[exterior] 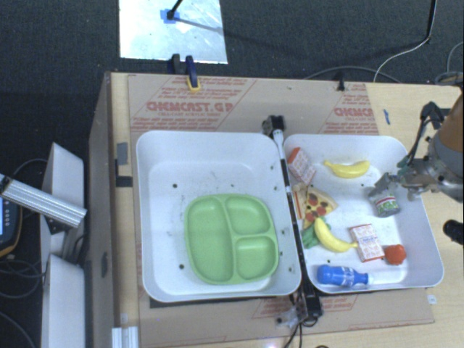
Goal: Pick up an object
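Grey fingers (382, 188) blur above a half-hidden can (388, 206).

- A dark carpeted floor (58, 42) is seen around the tabletop (239, 104), well apart from the jaws.
- A shiny metal sheet (172, 20) is laid on the floor, far from the jaws.
- The tabletop is covered with brown printed cardboard.
- Cables (406, 49) are trailed across the floor.

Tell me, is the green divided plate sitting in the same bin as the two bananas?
No, the green divided plate lies in the left bin, while both bananas lie in the right bin.
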{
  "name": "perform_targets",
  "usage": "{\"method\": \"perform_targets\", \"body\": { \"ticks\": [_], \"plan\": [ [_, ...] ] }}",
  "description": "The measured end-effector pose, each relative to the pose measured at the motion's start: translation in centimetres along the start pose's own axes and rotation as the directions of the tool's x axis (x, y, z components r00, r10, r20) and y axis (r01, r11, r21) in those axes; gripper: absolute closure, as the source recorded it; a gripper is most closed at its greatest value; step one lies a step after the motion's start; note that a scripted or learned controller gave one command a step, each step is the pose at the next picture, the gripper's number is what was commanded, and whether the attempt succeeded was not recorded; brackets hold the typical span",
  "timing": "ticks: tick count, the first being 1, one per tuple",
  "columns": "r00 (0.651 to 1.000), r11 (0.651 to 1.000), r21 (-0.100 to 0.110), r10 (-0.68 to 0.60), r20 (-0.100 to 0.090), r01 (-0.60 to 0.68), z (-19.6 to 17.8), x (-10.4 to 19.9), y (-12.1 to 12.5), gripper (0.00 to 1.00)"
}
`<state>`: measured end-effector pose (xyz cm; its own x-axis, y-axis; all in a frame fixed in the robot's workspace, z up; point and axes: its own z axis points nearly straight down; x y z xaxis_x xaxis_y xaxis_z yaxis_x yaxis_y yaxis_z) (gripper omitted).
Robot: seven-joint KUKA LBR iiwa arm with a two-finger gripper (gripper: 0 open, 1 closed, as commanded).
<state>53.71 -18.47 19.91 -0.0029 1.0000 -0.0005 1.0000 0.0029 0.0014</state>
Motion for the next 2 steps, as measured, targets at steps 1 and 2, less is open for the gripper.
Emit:
{"method": "perform_targets", "body": {
  "ticks": [1, 2],
  "plan": [
    [1.0, 1.0, 0.003, 0.001, -0.001, -0.001, 10.4, -2.2, 3.5, 0.0],
    [1.0, 1.0, -0.002, 0.0, 0.0, 0.0, 9.2, -2.2, 3.7, 1.0]
  ]
}}
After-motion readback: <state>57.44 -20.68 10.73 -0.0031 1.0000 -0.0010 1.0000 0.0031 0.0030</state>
